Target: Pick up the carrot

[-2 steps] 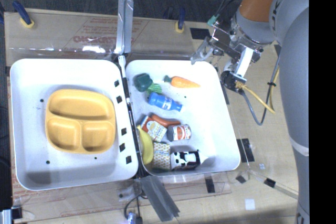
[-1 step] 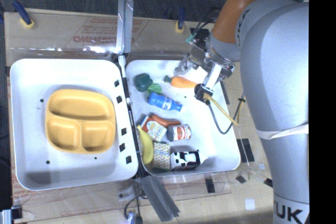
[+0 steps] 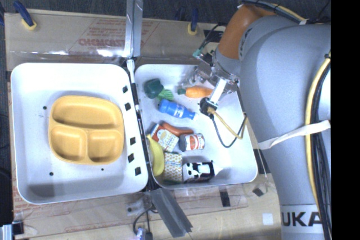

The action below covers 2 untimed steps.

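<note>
The carrot (image 3: 198, 92) lies in the right bin (image 3: 243, 172), in its upper part, just right of the green vegetable (image 3: 153, 87) and above the blue bottle (image 3: 175, 110). Its long axis runs nearly level across the view, with a slight tilt; the green leafy end (image 3: 181, 90) points left toward the green vegetable and the orange body runs right, toward the arm.

The hand (image 3: 207, 82) sits directly at the carrot, over its right part, reaching in from the bin's upper right under the orange band (image 3: 235, 31). Whether its fingers are wide, narrow, or closed around the carrot cannot be told: the wrist hardware and the angle hide the tips. A yellow cable (image 3: 228, 132) loops down from the wrist, right of the blue bottle.

Below the blue bottle lie a sausage-like piece on a small packet (image 3: 169, 133), a red can (image 3: 193, 142), a banana (image 3: 157, 157) along the bin's left wall, and a black-and-white carton (image 3: 198, 171) near the bottom wall.

The left bin (image 3: 22, 121) holds a yellow divided tray (image 3: 86, 128), well apart from the carrot. Both bins rest on the table (image 3: 67, 31).
</note>
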Motion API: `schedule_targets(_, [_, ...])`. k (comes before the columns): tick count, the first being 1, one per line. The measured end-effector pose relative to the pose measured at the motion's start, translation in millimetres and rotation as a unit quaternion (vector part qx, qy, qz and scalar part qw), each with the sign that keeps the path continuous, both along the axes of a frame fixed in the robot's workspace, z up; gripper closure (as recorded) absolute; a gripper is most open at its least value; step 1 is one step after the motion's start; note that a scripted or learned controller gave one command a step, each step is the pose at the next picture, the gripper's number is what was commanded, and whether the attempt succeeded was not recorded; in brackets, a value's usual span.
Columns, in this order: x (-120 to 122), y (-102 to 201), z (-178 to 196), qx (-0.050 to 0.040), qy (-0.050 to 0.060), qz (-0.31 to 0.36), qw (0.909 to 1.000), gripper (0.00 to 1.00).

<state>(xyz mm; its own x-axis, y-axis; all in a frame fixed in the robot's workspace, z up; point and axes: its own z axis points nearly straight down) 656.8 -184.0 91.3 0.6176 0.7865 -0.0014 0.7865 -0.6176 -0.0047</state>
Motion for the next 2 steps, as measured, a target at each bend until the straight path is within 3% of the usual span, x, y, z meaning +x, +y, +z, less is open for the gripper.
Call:
schedule_targets(1, [-11, 1, 29, 0.0, 0.0, -0.072, 0.9974, 0.0])
schedule_targets(2, [-7, -15, 1, 0.0008, 0.0, -0.06, 0.9982, 0.0])
